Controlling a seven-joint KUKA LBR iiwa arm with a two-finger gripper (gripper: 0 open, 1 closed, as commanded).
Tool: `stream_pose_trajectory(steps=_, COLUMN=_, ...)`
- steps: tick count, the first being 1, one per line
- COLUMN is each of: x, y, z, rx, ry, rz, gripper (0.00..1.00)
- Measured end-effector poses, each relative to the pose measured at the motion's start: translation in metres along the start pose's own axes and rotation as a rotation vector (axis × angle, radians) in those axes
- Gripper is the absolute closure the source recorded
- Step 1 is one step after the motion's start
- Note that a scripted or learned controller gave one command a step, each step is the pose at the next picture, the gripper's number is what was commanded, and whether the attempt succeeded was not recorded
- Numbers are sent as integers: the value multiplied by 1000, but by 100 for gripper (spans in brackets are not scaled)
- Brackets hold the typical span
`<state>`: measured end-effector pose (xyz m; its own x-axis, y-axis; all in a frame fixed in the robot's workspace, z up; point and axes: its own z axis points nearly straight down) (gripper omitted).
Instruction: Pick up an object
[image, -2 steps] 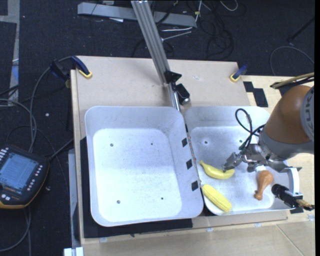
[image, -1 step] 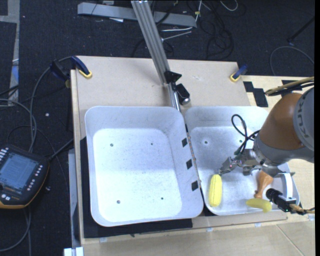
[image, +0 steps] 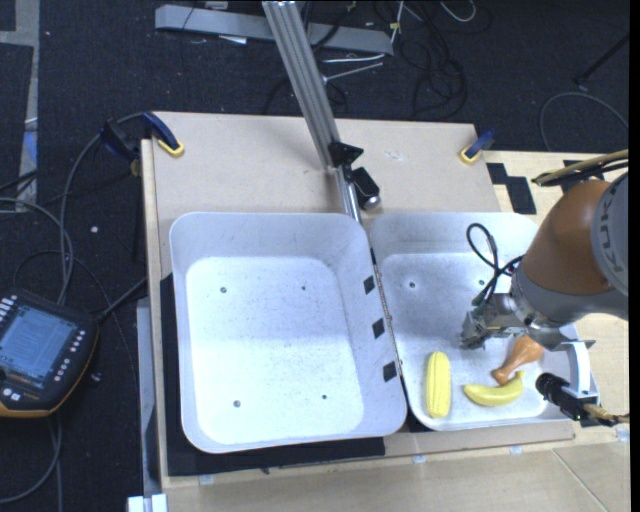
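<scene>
Three items lie in the right bin (image: 420, 270), near its front. A yellow corn cob (image: 437, 383) lies lengthwise at front centre. To its right rests a yellow banana (image: 493, 393). An orange object (image: 522, 354) lies just behind the banana, partly under the arm. My gripper (image: 480, 332) hangs low over the bin floor, just left of the orange object and behind the corn and banana. Nothing is visibly held in it. The grey wrist and orange band (image: 570, 235) hide the bin's right side.
The left bin (image: 200, 240) sits beside the right one, their rims meeting at a ridge with black marks (image: 380, 325). A slanted metal pole (image: 315, 90) ends at the back of that ridge. A black fitting (image: 560, 393) sits at the right bin's front right corner.
</scene>
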<state>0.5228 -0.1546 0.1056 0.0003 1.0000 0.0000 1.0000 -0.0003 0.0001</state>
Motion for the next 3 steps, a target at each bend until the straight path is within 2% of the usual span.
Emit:
stream_pose_trajectory(steps=1, x=-3, y=1, z=-62, rx=-5, ry=-1, rz=-1, gripper=100)
stream_pose_trajectory(steps=2, x=-3, y=5, z=-104, rx=-4, ry=-1, rz=-1, gripper=100)
stream_pose_trajectory(steps=3, x=-3, y=5, z=-130, rx=-2, ry=0, rz=-1, gripper=100)
